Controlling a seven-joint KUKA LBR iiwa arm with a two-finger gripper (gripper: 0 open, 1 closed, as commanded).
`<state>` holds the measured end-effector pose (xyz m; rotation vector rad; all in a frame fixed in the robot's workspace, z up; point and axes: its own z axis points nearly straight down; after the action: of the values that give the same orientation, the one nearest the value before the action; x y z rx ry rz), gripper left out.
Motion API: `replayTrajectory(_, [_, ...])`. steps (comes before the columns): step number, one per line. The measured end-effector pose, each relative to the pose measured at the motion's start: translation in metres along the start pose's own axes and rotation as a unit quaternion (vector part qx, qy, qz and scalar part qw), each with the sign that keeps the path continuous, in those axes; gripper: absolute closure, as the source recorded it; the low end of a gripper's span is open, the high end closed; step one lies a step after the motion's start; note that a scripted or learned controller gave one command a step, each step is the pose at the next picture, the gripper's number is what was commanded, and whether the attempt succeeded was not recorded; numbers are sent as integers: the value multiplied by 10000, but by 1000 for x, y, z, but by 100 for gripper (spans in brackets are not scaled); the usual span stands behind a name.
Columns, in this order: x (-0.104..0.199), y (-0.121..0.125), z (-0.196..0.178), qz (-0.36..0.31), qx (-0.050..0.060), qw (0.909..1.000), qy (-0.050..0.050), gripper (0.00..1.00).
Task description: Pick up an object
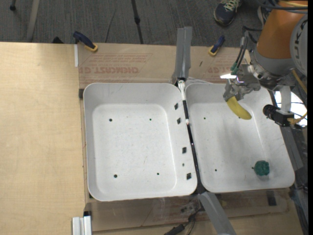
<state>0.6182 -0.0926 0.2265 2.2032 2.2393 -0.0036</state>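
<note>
Where the arm (281, 28) reached in from the right, we saw its grey body and orange band hanging over the far right corner of the right bin (220, 180). The gripper (236, 93) sat below the wrist, just above the far part of that bin. A yellow banana-shaped object (239, 108) slanted down from the jaws, its upper end tucked between them and its lower end pointing toward the near right. We judged the jaws closed on that upper end, holding the yellow object. We could not tell whether its lower end rested on the bin floor or hung just above it.

A small dark green object (262, 168) lay in the near right corner of the same bin, well apart from the yellow object and the gripper. We could not make out what it was beyond a rounded, lumpy shape.

The left bin (98, 180) lay just beside the right one, the two touching along a dark seam with small black clips. Its floor showed a few dark dots and fine specks. Both bins sat on a brown cardboard sheet (127, 65) with printed lettering, and the pale wooden tabletop (39, 131) spread out to the left. Two clamps with blue and yellow handles, one at the far left (85, 41) and one at the far right (216, 45), gripped the far edge of the sheet. A grey post (184, 53) rose at the far end of the seam between the bins. Beyond the tabletop, a shoe (227, 8) stood on the grey floor (98, 13).
</note>
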Motion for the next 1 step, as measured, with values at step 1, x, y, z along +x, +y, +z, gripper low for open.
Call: replayTrajectory(1, [0, 0, 0, -3, 2, 10000, 0, 0])
